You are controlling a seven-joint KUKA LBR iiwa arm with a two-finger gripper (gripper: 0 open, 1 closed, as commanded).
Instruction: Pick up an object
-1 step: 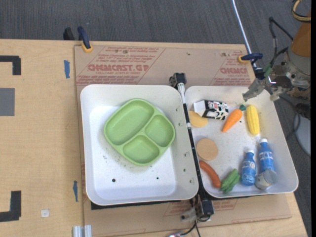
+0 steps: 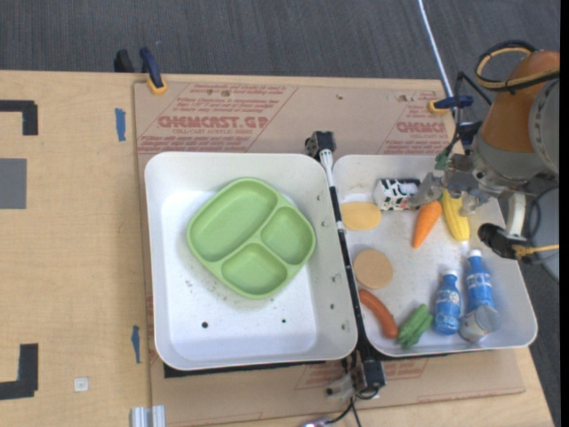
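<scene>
Two bins: shallow white plastic bins side by side on the counter point(image 2: 71, 238); the left white bin point(image 2: 178, 327) and the right white bin point(image 2: 511, 314) touch along their shared rim.
Landmark: the right white bin, used for all places below.
Left bin contents: a light green three-compartment plastic plate point(image 2: 252, 237), lying flat, to the left of the landmark bin.
End effector: point(image 2: 452, 183) at the bin's far right part, low over the toys, below the grey arm with its orange band point(image 2: 516, 105); whether its fingers are apart or together cannot be told.
Orange toy carrot point(image 2: 427, 223): in the bin's far half, just below and slightly left of the end effector, tilted, near or touching it; not seen between fingers.
Yellow toy corn point(image 2: 456, 218): just right of the carrot, directly under the end effector.
Black-and-white toy cow point(image 2: 399, 194): left of the end effector, by the bin's far wall.
Two round tan discs: one point(image 2: 361, 216) near the bin's left wall, one point(image 2: 373, 268) nearer the middle.
Red toy sausage point(image 2: 379, 312): near left corner.
Green toy vegetable point(image 2: 413, 325): beside the sausage.
Two blue bottles point(image 2: 462, 296): near right part, well apart from the end effector.
</scene>
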